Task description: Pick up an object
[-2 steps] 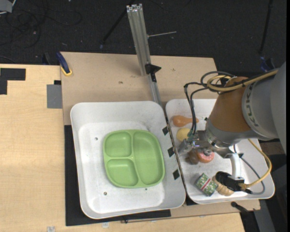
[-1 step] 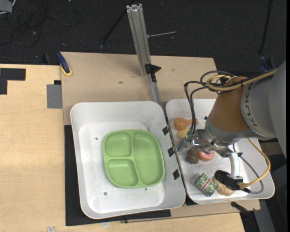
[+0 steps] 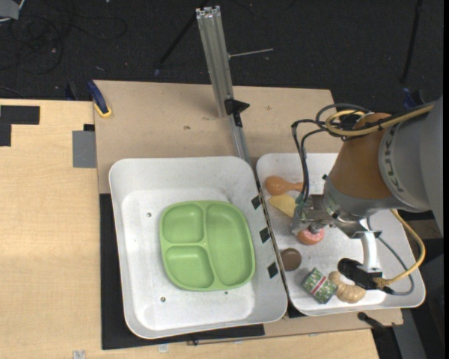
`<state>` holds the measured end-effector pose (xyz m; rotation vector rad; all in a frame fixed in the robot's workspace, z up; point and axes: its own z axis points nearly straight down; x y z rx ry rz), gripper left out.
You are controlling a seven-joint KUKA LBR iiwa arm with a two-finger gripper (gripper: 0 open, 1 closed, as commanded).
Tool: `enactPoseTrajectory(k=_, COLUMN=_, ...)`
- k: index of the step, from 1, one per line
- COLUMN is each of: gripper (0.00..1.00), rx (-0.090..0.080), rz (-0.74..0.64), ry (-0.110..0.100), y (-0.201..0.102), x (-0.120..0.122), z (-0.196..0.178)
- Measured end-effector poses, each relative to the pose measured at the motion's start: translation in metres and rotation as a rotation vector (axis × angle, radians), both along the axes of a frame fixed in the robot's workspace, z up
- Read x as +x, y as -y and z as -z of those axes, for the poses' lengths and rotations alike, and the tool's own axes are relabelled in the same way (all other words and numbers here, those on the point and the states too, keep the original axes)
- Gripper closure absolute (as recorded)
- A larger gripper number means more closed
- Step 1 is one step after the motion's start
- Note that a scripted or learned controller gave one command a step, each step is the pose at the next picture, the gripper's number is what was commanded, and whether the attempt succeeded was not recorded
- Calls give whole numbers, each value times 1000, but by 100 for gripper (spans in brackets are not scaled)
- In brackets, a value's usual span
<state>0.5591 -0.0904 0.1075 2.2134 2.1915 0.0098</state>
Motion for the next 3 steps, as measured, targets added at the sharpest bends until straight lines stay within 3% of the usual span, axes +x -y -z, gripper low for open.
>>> enactPoseTrajectory(k=1, gripper=100, rx=14, rz=-8, ry=-22, y=10, x=0, z=-49)
enactPoseTrajectory(k=3, gripper=100, rx=14, rz=-11, ry=-21, y=15, x=0, z=-134)
